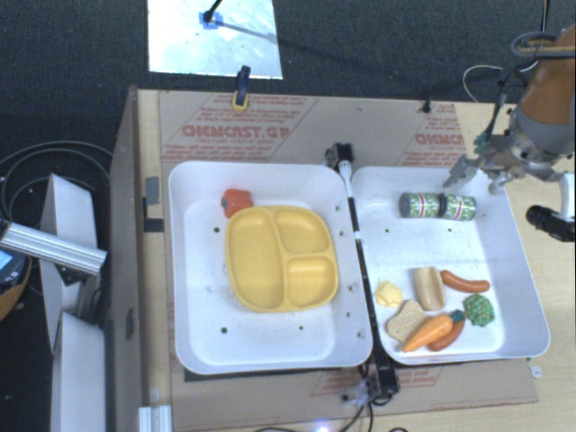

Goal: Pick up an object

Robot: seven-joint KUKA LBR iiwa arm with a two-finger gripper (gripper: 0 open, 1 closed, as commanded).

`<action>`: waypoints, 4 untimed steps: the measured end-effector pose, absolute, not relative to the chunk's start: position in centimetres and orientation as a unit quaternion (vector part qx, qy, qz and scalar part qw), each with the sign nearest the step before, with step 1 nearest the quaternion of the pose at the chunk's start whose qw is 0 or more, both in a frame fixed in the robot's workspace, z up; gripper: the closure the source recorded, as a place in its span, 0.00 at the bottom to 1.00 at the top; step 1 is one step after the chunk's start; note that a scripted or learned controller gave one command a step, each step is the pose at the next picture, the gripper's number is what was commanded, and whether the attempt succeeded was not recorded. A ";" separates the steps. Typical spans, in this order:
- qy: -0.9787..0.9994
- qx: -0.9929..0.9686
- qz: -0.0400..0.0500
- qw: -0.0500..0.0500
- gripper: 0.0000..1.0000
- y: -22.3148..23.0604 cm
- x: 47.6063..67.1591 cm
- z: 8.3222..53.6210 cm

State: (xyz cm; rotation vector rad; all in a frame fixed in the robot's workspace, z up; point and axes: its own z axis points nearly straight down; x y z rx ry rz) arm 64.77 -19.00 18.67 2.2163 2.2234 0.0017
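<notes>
My gripper point(477, 178) hangs over the far edge of the right bin point(517, 268), its two fingers spread open with nothing between them. Just below and left of it a green can point(437, 206) lies on its side. Nearer the front of that bin lie a bun point(429, 287), a sausage point(465, 283), a broccoli floret point(479, 310), a carrot point(427, 332), a slice of bread point(405, 320) and a small yellow piece point(389, 293).
The left bin point(202, 268) holds a yellow divided plate point(281, 257) and a small red piece point(237, 202) at the plate's far left corner. A black ridge point(357, 241) separates the bins. Cables and metal parts lie left of the bench.
</notes>
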 end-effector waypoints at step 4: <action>0.708 0.706 0.001 0.001 0.00 -4.2 65.0 18.5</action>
